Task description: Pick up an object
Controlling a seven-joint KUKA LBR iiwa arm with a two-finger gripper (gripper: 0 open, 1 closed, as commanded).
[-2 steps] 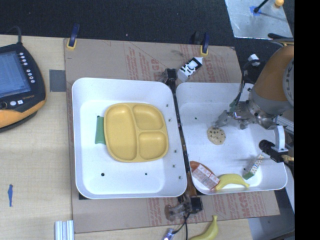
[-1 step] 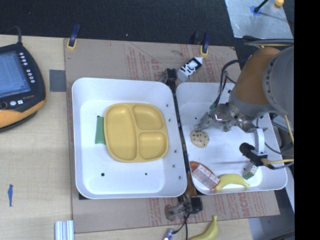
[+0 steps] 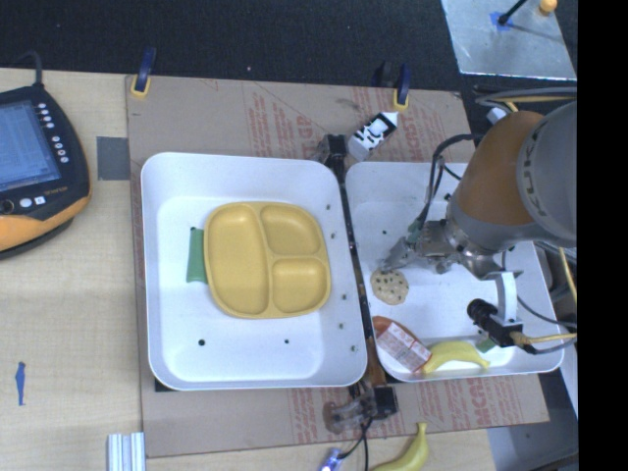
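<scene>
Round chocolate-chip cookie point(image 3: 390, 286) lies on the floor of the right white bin point(image 3: 392, 189), near its left wall; gripper point(image 3: 402, 254) hovers just above it, aperture indeterminable

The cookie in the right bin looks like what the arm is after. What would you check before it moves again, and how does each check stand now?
1. Cookie lies flat on the right bin floor: ok.
2. Cookie apart from the snack packet and banana: ok.
3. Gripper near the cookie: ok, just above and to its right in the picture.
4. Something between the fingers: cannot tell.
5. Cookie clear of the bin wall: not ok, it sits close to the left wall.
6. Yellow tray in the left bin out of the way: ok.
</scene>
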